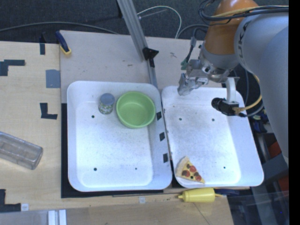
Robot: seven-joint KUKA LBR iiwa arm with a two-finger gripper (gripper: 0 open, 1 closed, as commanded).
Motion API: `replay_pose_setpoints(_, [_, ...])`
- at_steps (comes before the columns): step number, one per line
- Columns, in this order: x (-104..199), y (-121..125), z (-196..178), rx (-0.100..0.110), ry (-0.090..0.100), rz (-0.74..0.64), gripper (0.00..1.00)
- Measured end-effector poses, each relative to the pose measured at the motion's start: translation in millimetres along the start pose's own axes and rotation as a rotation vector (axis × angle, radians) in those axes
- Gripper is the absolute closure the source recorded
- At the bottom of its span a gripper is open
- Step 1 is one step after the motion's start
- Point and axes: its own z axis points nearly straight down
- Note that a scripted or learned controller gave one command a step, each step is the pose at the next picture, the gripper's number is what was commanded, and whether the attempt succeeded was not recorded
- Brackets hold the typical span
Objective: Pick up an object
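flat pizza slice [189, 170], red pepperoni dots

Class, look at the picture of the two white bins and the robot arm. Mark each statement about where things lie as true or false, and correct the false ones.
1. The green bowl sits in the left bin. True.
2. The pizza slice lies in the left bin. False: it lies in the right bin, at its near left corner.
3. The small jar stands beside the bowl. True.
4. The end effector hovers over the pizza slice. False: it is at the right bin's far edge.
5. The yellow bottle lies inside the right bin. False: it lies outside, by the near rim.
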Motion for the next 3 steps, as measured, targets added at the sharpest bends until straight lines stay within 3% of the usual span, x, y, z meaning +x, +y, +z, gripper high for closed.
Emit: replay_pose_setpoints(3, [145, -58, -21, 0.002, 0.0, -0.001, 1.0])
